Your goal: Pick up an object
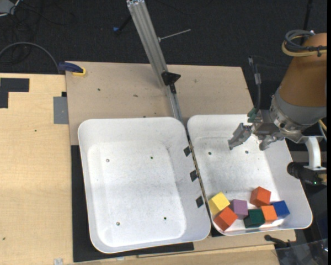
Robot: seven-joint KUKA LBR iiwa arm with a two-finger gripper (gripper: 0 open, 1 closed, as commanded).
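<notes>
Blocks [247, 207] against right bin's [209, 127] front edge

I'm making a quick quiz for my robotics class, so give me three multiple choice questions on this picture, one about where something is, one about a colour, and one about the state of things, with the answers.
1. Where do the blocks lie?
A. In the left bin's middle
B. In the right bin's near corner
C. On the bench behind the bins

2. What colour is the block at the left end of the cluster?
A. Yellow
B. White
C. Black

3. How does the gripper stand to the blocks?
A. It presses on the yellow block
B. It is above the right bin, apart from the blocks
C. It is above the left bin

Answers:
1. B, the cluster sits in the right bin, at its near end.
2. A, the yellow block is leftmost, toward the divide between the bins.
3. B, the gripper is over the right bin's far half, with bare floor between it and the cluster.
</notes>
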